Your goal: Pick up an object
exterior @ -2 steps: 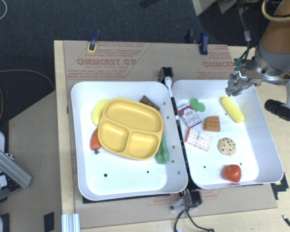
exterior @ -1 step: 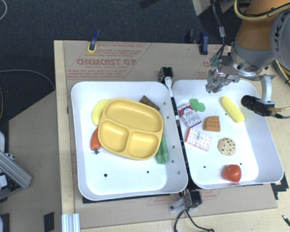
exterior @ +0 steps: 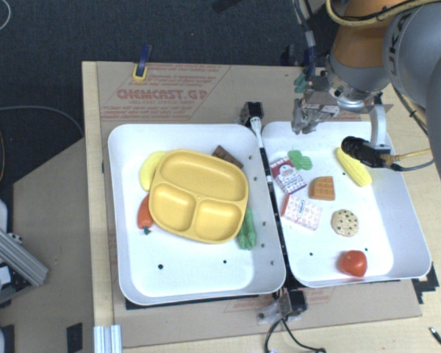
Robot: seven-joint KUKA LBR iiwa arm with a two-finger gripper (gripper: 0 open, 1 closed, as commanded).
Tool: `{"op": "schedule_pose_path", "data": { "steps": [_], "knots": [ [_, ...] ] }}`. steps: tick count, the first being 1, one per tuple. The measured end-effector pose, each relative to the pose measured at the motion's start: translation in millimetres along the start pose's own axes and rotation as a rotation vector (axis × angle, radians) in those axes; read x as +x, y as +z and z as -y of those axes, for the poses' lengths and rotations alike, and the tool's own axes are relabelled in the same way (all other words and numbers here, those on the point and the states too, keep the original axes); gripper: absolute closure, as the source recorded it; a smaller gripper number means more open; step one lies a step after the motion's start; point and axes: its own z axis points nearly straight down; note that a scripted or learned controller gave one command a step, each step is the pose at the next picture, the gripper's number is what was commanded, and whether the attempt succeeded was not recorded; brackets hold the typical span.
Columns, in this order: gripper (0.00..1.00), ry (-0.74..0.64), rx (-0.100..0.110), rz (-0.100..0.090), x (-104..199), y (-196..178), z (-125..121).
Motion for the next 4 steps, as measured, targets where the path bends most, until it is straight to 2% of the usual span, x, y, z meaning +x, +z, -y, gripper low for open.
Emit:
{"op": "schedule_pose_path", "data": {
  "steps": [1, 2, 3, 4],
  "knots": [
    [1.0, -0.001, 0.0, 0.0, 58, 2, -10],
    [1.0, 0.004, 0.001, 0.002, 54, 2, -12],
    [1.0, 0.005, 0.001, 0.001, 50, -17, -3],
    [1.0, 0.004, 0.0, 0.001, 51, -17, -9]
  ]
}}
